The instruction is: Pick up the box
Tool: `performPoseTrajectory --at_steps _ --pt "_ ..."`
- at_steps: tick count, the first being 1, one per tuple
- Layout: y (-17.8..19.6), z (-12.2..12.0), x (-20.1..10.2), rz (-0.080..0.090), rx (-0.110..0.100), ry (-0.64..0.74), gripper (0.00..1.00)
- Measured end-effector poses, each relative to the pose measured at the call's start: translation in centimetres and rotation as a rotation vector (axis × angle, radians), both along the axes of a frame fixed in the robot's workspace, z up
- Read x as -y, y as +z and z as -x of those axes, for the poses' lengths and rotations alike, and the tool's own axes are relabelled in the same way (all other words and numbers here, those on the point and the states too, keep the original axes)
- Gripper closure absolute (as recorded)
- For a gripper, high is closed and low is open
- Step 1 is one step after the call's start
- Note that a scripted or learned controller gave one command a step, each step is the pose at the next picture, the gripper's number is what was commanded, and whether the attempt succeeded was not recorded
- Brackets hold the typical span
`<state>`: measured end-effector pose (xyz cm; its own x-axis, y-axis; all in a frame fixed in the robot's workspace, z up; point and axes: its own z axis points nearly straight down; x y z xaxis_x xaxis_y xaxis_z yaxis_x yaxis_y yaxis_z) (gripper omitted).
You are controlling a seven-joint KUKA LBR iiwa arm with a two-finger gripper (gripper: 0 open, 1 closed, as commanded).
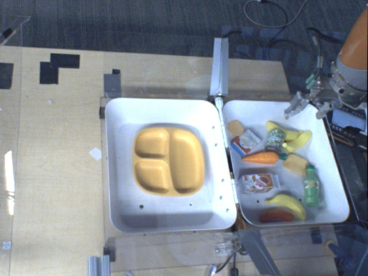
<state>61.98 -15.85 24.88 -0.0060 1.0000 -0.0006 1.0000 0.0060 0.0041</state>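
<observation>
Two bins share the tabletop; the box point(247, 141) lies in the right bin point(339, 188), upper left, tilted diagonally, down-left of the end effector point(306, 101), whose fingers look apart above the far rim.

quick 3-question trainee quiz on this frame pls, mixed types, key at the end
1. True or false: the yellow tray lies in the left bin.
2. What lies just right of the box? A) carrot B) green can C) green bottle
3. Fill in: the gripper hovers over the right bin's far ____ corner.

Key:
1. True.
2. B, the green can; the carrot lies nearer the camera, the green bottle toward the near right.
3. Right.
</observation>
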Motion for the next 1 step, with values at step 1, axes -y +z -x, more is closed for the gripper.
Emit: performPoseTrajectory --at_steps 1 --pt "-14.55 -0.55 -3.30 -0.001 0.014 -0.264 0.00"
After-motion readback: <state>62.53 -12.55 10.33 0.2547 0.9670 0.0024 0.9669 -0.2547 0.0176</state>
